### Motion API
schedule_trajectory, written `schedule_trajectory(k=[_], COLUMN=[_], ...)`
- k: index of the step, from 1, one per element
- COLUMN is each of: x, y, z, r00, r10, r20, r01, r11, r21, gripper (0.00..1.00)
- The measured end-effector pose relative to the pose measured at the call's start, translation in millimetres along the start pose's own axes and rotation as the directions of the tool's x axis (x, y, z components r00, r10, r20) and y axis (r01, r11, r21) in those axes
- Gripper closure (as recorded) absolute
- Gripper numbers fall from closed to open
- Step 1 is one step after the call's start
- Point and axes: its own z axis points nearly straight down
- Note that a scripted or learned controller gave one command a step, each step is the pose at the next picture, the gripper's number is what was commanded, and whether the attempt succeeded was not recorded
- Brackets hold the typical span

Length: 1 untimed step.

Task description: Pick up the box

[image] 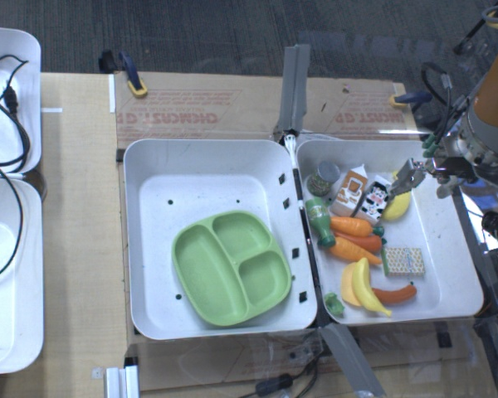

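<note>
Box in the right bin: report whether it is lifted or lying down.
Lying down. The box rests among the toy food in the right bin, and the gripper is beside it, not around it.

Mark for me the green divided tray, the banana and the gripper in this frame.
green divided tray [232, 268]: camera view, on the ridge where its three compartments meet.
banana [363, 287]: camera view, on the middle of its curved body.
gripper [408, 177]: camera view, at its tip above the right bin.
</note>
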Motion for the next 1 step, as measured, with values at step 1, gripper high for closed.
schedule_trajectory(k=[1], x=[-33.4], y=[-42.1], z=[159.1], r00=[0.973], r10=[0.23], r20=[-0.001], r01=[-0.23], r11=[0.973], r21=[0.001], gripper=[0.0])
